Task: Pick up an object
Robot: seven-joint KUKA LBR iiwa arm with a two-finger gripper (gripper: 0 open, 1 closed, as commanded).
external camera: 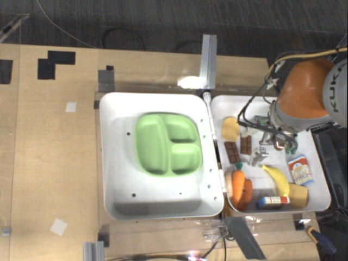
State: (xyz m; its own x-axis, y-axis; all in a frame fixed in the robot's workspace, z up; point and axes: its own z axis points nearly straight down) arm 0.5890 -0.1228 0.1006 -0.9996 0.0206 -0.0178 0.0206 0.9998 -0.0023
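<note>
My gripper (261, 155) hangs low in the right bin (322, 196), under the orange wrist band. Its metal fingers reach down among the objects, just above the banana (278, 179) and right of two brown chocolate bars (232, 152) (246, 144). A yellow lemon-like fruit (230, 128) lies at the bin's upper left. An orange carrot (237, 185) and a red vegetable (247, 192) lie at the lower left. I see nothing between the fingers.
The left bin (117, 145) holds a green divided tray (167, 144). In the right bin a small carton (299, 170), a tan cup (298, 194) and a blue-capped tube (273, 202) crowd the lower right. Cables loop above the wrist.
</note>
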